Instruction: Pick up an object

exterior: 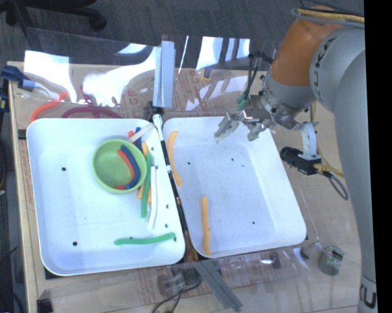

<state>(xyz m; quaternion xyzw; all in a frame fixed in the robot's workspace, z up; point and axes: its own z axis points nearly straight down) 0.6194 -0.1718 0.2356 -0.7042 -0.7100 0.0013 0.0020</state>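
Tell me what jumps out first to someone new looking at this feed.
The grey arm with its orange band dominates the upper right, its gripper over the right bin's far edge. In the left bin, a green bowl sits amid colored sticks.

Bright overhead light washes out the white bins (75,210); strong glare flares on the bench (115,78) behind them. Focus is slightly soft.

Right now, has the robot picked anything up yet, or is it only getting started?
Nothing looks done yet. The end effector hangs open over the far edge of the right bin with nothing between its fingers. The two orange sticks there lie untouched, as does the green bowl in the left bin. The whole pick remains.
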